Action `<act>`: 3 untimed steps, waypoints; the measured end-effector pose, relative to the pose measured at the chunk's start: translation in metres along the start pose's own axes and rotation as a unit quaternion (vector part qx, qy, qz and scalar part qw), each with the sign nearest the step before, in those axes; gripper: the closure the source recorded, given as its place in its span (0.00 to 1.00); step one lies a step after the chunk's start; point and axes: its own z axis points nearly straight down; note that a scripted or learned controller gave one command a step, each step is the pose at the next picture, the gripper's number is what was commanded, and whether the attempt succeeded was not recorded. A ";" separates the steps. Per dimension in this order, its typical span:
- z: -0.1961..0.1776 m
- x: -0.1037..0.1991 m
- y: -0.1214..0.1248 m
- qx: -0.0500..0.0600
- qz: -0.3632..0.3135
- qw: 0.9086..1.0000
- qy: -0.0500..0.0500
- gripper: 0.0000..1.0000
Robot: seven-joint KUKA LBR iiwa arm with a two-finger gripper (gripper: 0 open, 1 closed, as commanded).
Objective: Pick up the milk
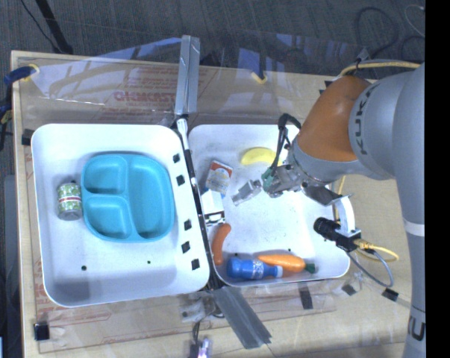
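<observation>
Milk: you see the small milk carton (219, 176) in the right bin (284, 222), near the upper part of the divider wall between the 2 bins, well up from the blue bottle (248, 268).
Milk axis: its long axis runs upper-left to lower-right; the red-marked end points lower-right.
Arm: your arm (359, 125) reaches in from the right, orange band above the wrist, wrist bent down over the right bin.
End effector: the end effector (273, 183) sits right of the milk, apart from it; you cannot tell whether it is open or closed.
Near milk: a crumpled grey piece (246, 192) lies between the milk and the end effector.
</observation>
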 end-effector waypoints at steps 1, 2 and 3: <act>0.000 -0.051 0.074 -0.001 0.036 0.999 -0.001 0.00; 0.050 -0.057 0.096 0.000 0.131 0.991 0.000 0.00; 0.041 -0.056 0.096 0.003 0.128 0.992 0.000 1.00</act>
